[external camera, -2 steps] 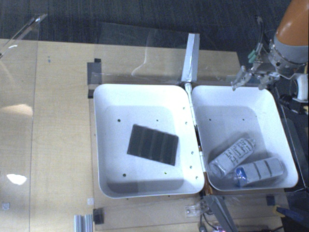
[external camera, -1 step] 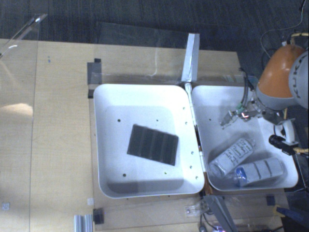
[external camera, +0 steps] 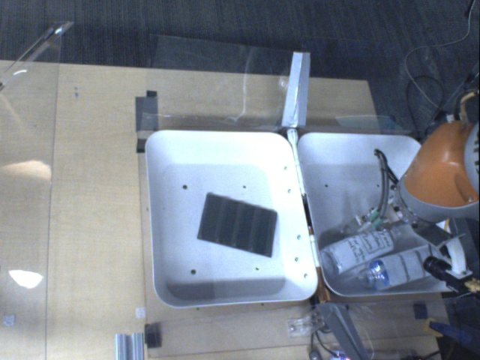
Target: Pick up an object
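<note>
End effector (external camera: 373, 220) low in right bin (external camera: 337, 163) above bottle (external camera: 375, 261) — grip state unclear

Layout: two shallow white bins side by side on the light wooden bench (external camera: 82, 223).

The left white bin (external camera: 161, 201) holds one flat dark ribbed rectangular pad (external camera: 237, 224), lying just off centre toward 5 o'clock and apart from every wall. The right white bin (external camera: 337, 163) touches the left bin's 3 o'clock wall. A clear plastic bottle with a blue cap (external camera: 379, 265) lies on its side at the right bin's 6 o'clock wall. The grey arm with the orange band (external camera: 442, 172) stands over the right bin's 3 o'clock side.
</note>
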`<action>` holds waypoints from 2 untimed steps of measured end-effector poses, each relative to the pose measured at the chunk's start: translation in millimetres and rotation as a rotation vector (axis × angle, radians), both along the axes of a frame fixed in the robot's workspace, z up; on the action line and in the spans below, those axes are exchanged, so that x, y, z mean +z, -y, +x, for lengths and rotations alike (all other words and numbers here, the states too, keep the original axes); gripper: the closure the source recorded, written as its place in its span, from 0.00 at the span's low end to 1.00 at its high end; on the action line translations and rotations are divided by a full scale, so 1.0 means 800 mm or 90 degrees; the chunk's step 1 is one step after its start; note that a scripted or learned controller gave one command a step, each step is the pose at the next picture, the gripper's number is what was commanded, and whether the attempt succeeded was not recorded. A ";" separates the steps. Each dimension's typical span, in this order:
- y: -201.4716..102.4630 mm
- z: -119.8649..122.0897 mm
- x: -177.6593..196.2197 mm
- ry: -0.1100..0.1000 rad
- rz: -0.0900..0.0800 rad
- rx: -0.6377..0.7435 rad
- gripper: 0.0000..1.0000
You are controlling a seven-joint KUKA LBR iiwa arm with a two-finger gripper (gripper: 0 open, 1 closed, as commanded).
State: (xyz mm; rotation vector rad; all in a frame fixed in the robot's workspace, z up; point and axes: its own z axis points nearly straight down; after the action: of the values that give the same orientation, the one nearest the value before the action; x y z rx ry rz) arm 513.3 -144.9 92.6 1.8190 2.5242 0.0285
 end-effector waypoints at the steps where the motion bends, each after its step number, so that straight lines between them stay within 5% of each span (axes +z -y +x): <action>1: -0.002 0.004 0.015 0.003 0.001 0.002 1.00; 2: -0.010 0.052 -0.003 -0.013 0.002 -0.056 1.00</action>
State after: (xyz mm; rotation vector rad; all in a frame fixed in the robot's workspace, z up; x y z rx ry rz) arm 554.5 -136.7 90.5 1.9385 2.4564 0.0111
